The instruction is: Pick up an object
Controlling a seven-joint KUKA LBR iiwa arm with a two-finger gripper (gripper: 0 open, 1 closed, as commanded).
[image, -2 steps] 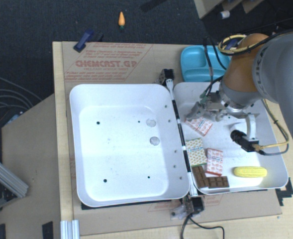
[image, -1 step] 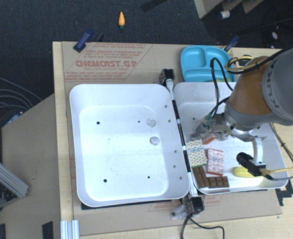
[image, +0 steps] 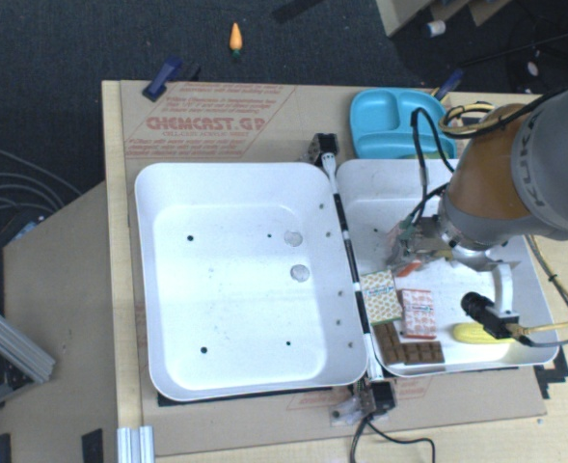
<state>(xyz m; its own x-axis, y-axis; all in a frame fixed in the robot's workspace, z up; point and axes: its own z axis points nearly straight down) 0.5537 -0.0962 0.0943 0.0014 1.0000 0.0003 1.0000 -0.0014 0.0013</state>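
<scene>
A red-and-white printed flat packet point(image: 418, 313) is seen lying in the right-hand shallow white plastic bin point(image: 380, 186), toward its near side. A pale patterned flat packet point(image: 380, 302) is placed just to its left and a brown ridged slab point(image: 409, 348) just on its near side. A yellow rounded object point(image: 473, 334) is found to the right of these, by the bin's near wall. The grey robot arm point(image: 554, 162) is extended in from the right, and the hand point(image: 412, 247) is held low over the bin, just beyond the packets. Whether it is spread or pressed together cannot be told. A light blue plastic tray point(image: 394, 123) is set on the table point(image: 216, 114) beyond the bin.
</scene>
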